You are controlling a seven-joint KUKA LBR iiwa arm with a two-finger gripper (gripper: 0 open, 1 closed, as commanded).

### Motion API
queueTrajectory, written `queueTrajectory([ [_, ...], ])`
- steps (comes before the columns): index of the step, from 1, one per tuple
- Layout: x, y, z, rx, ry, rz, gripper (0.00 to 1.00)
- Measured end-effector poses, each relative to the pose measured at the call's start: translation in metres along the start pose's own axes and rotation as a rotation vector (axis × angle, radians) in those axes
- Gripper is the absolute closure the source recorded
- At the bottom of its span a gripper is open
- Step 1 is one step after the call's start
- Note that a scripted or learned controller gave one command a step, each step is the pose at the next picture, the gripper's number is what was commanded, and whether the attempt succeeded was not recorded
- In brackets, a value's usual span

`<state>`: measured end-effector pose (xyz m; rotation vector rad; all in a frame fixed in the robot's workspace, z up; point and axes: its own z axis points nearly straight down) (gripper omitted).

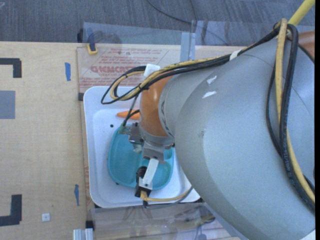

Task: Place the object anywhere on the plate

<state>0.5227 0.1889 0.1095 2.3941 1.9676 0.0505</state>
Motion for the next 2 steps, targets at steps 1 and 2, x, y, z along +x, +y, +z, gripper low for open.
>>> queueTrajectory([
  [1, -0.022, 0.048, 0.002, 0.052, 0.000, 0.442, 1.00],
  [2, 0.045, 0.128, 0.013, 0.083, -0.034, 0.452, 1.00],
])
